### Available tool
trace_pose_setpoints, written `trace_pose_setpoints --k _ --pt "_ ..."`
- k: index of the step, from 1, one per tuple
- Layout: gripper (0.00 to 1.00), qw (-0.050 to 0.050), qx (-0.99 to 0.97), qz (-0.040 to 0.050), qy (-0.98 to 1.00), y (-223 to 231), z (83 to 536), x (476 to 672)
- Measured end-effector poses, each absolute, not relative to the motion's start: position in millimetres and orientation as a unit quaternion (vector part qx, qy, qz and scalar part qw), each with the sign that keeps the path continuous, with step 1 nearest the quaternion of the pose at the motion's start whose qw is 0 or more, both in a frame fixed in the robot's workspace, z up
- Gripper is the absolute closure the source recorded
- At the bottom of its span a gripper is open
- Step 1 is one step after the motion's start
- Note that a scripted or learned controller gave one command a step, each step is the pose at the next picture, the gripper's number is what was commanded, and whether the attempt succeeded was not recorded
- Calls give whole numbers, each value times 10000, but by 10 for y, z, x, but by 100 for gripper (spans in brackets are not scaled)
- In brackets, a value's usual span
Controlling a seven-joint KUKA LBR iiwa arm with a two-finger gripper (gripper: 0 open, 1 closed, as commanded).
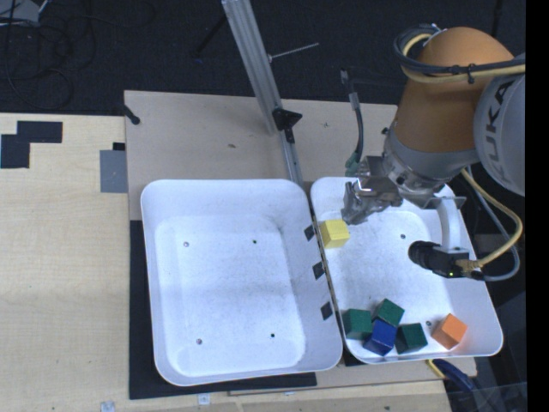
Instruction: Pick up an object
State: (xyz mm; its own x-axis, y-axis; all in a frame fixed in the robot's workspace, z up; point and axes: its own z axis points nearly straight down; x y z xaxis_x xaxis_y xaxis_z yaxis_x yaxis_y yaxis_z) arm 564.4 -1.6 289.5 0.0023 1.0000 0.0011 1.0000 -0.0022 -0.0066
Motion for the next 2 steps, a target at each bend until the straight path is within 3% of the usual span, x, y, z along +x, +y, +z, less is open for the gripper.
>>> trace_pose_setpoints --k 1,2 --pt "100 19 -7092 35 -7050 -705 2389 5892" --pt "100 19 -7092 28 -7050 -1216 2165 5801"
